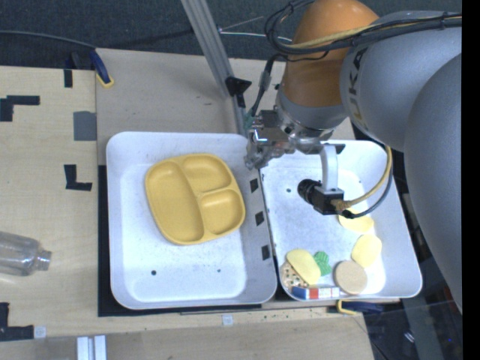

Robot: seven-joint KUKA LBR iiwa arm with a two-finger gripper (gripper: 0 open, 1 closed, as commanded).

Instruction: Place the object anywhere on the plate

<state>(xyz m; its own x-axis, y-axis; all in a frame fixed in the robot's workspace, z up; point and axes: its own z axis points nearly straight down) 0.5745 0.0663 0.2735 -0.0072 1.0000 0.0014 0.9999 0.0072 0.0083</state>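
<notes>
Rounded grey arm [420, 81]; glossy yellow three-compartment plate [195, 198] in white bin [187, 272].

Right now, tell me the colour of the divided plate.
The plate is plain yellow, no pattern; it shows best in the camera view.

The grey arm [420, 88] extended in from the right edge of the bench [165, 88], its orange band [330, 43] sitting above the wrist [307, 118]. The tool [261, 147] pointed down over the bench's middle, nearer the far edge, angled slightly leftward.
</notes>
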